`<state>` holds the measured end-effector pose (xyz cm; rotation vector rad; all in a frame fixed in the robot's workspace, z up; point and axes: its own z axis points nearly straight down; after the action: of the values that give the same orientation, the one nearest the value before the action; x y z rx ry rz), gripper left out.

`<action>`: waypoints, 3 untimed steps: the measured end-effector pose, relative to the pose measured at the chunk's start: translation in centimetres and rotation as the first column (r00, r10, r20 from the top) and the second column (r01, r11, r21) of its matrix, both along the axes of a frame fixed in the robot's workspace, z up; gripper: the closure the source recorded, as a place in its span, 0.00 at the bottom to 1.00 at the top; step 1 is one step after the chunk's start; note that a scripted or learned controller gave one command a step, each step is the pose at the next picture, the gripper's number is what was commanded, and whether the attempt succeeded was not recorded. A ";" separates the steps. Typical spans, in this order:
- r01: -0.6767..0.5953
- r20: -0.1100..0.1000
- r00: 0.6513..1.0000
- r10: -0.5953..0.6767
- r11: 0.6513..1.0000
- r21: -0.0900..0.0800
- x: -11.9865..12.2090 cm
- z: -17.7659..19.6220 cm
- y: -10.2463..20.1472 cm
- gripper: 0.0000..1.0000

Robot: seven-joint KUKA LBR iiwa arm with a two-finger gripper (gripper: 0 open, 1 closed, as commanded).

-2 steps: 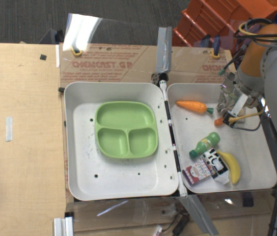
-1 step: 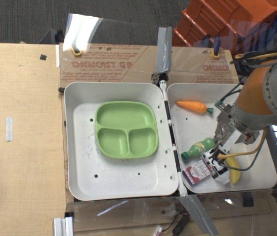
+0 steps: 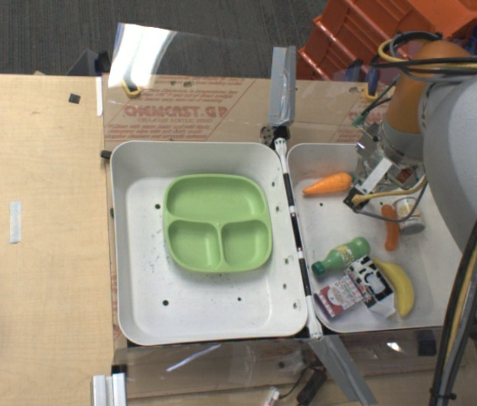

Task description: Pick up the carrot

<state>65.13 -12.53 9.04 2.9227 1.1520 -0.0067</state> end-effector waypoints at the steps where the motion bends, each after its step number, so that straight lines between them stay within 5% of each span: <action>1: 0.040 0.000 0.999 -0.040 0.999 0.002 -6.2 0.0 1.3 0.00; 2: 0.192 -0.002 0.981 -0.192 0.981 0.002 -17.5 0.0 1.5 0.00; 3: 0.222 -0.001 0.975 -0.222 0.975 0.001 -15.1 -0.1 -6.1 0.00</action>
<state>50.01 -18.64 8.98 3.0349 0.8184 -0.0074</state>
